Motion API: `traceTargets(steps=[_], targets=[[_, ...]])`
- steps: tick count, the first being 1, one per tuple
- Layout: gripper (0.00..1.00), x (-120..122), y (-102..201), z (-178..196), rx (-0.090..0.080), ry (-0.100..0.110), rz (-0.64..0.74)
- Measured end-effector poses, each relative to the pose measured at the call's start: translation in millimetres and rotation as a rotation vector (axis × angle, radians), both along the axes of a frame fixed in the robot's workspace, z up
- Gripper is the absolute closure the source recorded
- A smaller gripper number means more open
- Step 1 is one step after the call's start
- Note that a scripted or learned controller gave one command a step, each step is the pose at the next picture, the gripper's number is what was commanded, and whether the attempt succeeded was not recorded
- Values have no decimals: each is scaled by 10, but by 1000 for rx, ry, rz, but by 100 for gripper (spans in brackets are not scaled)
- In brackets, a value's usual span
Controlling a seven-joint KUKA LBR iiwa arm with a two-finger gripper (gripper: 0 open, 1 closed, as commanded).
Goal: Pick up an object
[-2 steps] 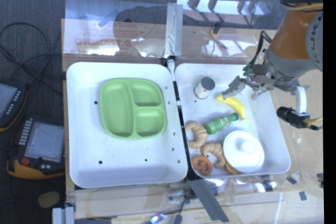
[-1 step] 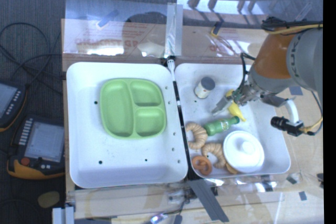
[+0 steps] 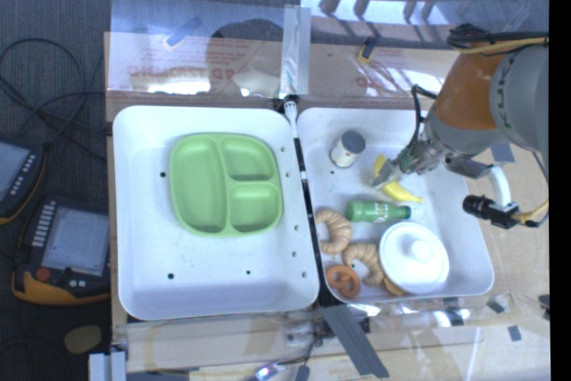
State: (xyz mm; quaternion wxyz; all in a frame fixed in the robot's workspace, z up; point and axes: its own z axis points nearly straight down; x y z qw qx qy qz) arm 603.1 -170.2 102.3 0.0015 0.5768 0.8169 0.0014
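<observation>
Camera view shows the tool [image 3: 403, 163] low in the right bin [image 3: 464, 232], its tip at a yellow piece [image 3: 399, 190]; whether it grips cannot be told. A green bottle [image 3: 377, 211] lies just beside and could be nudged. Pretzels [image 3: 337, 230], a white bowl [image 3: 413, 256] and a small jar [image 3: 347, 147] crowd around; a green tray [image 3: 226, 184] sits in the left bin [image 3: 143, 263].

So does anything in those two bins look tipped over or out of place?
Mostly tidy. The green bottle lies on its side in the right bin, and the small grey-capped jar looks tipped too. The green divided plate sits flat in the left bin. No spills.
</observation>
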Motion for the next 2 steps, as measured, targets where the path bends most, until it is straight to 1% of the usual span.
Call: traceTargets(steps=[1, 2], targets=[[100, 49, -528, 234, -1, 5, -142], [100, 381, -54, 894, -1, 3, -68]])
